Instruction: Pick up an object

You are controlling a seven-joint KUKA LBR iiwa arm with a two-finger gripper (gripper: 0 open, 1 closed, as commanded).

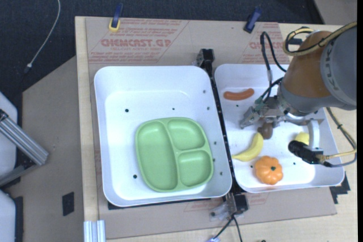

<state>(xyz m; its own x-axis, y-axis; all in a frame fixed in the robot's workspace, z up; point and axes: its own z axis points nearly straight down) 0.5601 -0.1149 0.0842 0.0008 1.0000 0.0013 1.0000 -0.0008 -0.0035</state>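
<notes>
Pumpkin (268,170), small, ribbed, orange, glossy plastic, sits nearest us at front of right bin (295,183). Banana (251,148) just behind it, long axis slanting up-right, top end touching or just under gripper (265,123). We can't tell jaw state; arm (317,73) and wrist block it. Sausage (239,94) lies flat at back of bin, well apart. We judge banana the likely pick, just below-left of gripper. Green plate (173,153), three compartments, smooth, in left bin (113,93).
</notes>
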